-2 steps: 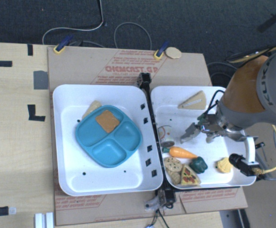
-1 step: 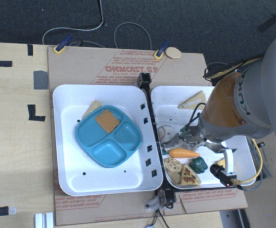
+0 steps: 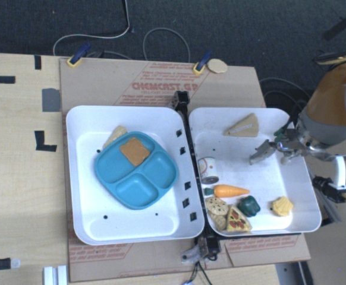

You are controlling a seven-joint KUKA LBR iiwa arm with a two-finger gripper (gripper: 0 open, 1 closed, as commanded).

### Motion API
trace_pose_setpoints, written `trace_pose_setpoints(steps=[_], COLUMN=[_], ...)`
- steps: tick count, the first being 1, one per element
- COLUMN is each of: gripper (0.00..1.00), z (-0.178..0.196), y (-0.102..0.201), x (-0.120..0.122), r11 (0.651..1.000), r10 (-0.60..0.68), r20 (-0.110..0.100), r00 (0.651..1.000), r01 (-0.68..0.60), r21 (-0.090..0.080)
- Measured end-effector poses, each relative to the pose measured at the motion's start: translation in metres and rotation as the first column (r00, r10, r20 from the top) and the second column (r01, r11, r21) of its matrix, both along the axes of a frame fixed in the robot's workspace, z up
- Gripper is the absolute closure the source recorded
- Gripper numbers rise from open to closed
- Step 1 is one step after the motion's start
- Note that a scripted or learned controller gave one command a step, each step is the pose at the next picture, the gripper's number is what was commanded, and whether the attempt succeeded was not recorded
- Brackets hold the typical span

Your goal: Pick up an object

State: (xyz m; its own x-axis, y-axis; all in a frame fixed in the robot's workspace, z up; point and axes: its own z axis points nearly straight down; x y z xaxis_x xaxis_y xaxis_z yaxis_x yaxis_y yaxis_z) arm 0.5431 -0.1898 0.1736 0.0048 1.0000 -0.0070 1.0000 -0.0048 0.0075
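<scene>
Nearest the camera, along the front of the right bin (image 3: 292, 225), lies a cluster of small things: a pizza slice (image 3: 238, 220) and a cookie (image 3: 217, 208) touching each other at the front wall, a dark green block (image 3: 248, 205) just beside the pizza, and a yellow lump (image 3: 282, 206) a little apart toward the right corner. Just behind them rests an orange carrot (image 3: 230, 190), pointing right, with a small white can (image 3: 207, 168) near the divider. In the left bin (image 3: 81, 159) sits a blue divided tray (image 3: 138, 170) — a tan square cracker (image 3: 135, 151) lies in its upper compartment, and a pale piece (image 3: 116, 135) peeks out from under the tray's far-left edge.

Farther back, the hand (image 3: 268, 150) hangs over the bare middle of the right bin with its fingers apart, gripping nothing; the grey arm (image 3: 330, 108) enters from the right. Beyond it, a tan wedge (image 3: 243, 126) lies near the bin's back wall, well apart from the front cluster. Behind the bins, on the cardboard (image 3: 161, 85) covering the tabletop, rests a small beige disc (image 3: 218, 66) — beside a blue-and-yellow clamp (image 3: 202, 62).
</scene>
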Motion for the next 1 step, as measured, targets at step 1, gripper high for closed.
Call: trace_pose_setpoints(steps=[1], gripper=[0.0], z=[-0.0766], y=[0.0406], x=[-0.0514], r11=[1.0], r10=[0.002], r20=[-0.004], r00=[1.0], r01=[-0.002], r21=[0.007])
